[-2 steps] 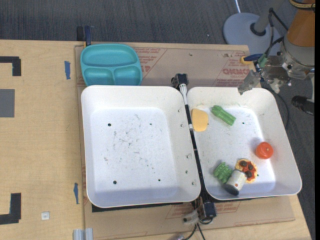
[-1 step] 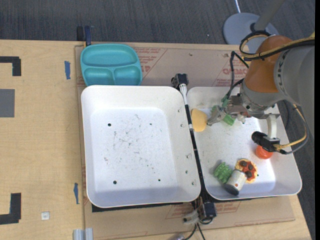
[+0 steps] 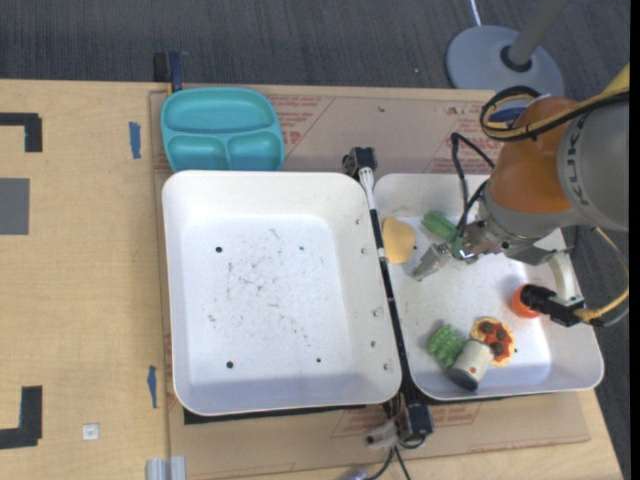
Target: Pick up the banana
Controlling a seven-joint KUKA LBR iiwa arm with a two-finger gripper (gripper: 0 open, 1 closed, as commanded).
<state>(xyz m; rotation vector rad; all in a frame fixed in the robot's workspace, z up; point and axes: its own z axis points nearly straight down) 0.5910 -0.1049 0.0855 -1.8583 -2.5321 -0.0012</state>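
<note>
Both bins are white: the left bin (image 3: 270,288) carries a scatter of fine dark specks, the right bin (image 3: 575,363) is plain. The banana (image 3: 398,240) is pale yellow. A teal divided tray (image 3: 222,128) sits on the tan bench (image 3: 80,298), which bears black marks and blue tape tabs. The arm (image 3: 560,168) is grey with an orange band; the hand (image 3: 432,261) is metallic grey
</note>
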